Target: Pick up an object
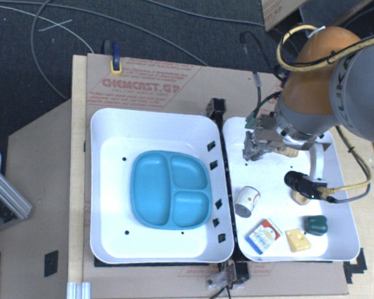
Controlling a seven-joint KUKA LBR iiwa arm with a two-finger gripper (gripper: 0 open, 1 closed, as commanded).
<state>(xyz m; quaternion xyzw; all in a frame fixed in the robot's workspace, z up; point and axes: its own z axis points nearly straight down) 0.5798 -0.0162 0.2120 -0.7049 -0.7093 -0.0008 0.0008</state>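
My gripper [256, 148] hangs over the far left part of the right bin [342, 208], under the grey arm with its orange band. Nothing shows in it. Several small things lie in that bin, nearer the front. A white cup [247, 201] with a small red mark lies on its side by the left wall, a short way in front of the gripper. A red, white and blue packet [263, 236] lies at the front, with a yellow block [297, 240] to its right. A dark green piece [315, 224] sits near the right wall.
The left bin [109, 172] holds a blue divided plate [170, 189] at its middle. A row of black clips [215, 179] runs along the wall between the two bins. Both bins rest on a cardboard sheet [140, 82]; cables lie on the dark floor behind.
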